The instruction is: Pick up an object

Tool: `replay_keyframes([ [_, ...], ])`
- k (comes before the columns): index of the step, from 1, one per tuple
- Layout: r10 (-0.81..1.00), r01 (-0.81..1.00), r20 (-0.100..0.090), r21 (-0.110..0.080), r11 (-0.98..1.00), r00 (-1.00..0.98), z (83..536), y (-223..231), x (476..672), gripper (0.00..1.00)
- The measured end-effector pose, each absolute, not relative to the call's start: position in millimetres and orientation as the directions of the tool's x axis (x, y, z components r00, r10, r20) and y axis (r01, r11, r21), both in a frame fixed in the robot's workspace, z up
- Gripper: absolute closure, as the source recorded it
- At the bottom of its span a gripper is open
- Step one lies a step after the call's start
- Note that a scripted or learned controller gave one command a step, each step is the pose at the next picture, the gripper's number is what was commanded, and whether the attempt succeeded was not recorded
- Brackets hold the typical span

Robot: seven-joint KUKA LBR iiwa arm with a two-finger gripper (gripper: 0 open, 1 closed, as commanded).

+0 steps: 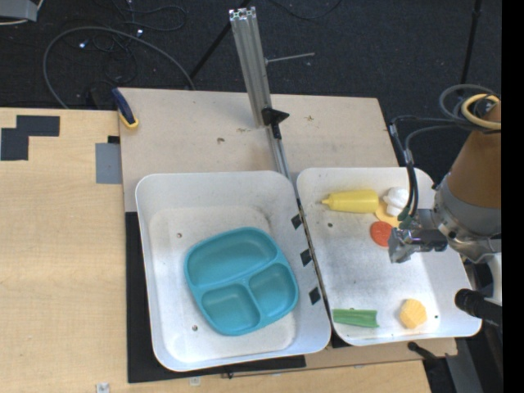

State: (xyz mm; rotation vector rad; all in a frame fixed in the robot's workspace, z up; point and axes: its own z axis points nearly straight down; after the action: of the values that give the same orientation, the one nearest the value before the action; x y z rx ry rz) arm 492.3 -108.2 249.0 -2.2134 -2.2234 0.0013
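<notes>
The right bin (360, 297) holds a yellow squeeze bottle (352, 201) lying near its far edge, a small white item (395, 196) beside it, a red round piece (381, 233), a green flat piece (355, 318) and a yellow-orange lump (413, 313) near the front. My gripper (399, 250) hangs over the right bin, just right of the red piece and below the bottle's end. Nothing shows between its fingers.
The left bin (164, 219) holds a teal divided plate (241, 279). A metal post (252, 64) stands behind the bins. Black clips (304, 256) sit along the seam between bins. Cables run at the right by the arm.
</notes>
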Motion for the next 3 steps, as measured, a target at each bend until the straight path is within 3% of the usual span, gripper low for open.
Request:
replay_keyframes([
  [1,1.0,1.0,0.002,-0.003,0.005,-0.005,246.8,-61.9,505.5,1.0],
  [3,1.0,1.0,0.001,-0.004,0.006,-0.006,249.6,51.7,507.7,1.0],
])
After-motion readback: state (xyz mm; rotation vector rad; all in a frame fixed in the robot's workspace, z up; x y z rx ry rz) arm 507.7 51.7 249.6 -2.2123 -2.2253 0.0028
